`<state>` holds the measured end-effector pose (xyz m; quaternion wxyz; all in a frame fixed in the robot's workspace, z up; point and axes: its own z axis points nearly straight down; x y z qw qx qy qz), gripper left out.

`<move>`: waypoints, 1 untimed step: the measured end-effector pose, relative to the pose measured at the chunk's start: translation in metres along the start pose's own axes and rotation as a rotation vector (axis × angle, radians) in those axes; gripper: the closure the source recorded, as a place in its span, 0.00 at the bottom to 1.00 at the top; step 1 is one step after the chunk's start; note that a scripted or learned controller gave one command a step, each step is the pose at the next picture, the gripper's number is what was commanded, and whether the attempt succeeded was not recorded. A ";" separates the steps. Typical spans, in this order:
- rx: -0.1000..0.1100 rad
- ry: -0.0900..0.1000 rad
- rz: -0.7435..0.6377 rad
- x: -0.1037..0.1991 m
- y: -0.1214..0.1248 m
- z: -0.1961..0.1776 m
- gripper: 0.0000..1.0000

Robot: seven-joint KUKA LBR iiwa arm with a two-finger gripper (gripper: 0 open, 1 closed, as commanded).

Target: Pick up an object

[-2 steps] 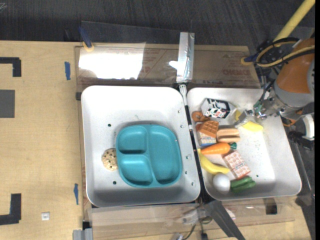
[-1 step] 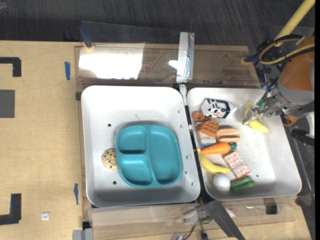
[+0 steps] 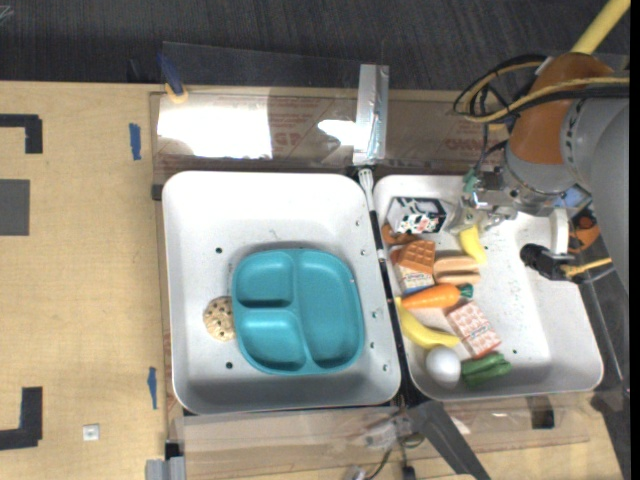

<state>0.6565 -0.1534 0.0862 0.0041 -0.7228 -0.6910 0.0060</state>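
You see an evenly and brightly lit bench, with strong white glare on the clear sheet point(image 3: 262, 128) behind the left bin point(image 3: 200, 208), soft short shadows under the teal tray point(image 3: 297, 308), dark floor at the top, and slight softness over the whole frame.

The grey arm point(image 3: 590, 143) reaches in from the right, its orange band point(image 3: 545, 118) above the wrist, bent downward over the right bin point(image 3: 560, 353). Its tool point(image 3: 480, 208) hangs low above that bin's far left part.
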 end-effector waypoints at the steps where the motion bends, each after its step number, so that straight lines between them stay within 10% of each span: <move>1: -0.025 0.006 -0.010 0.102 -0.032 -0.104 1.00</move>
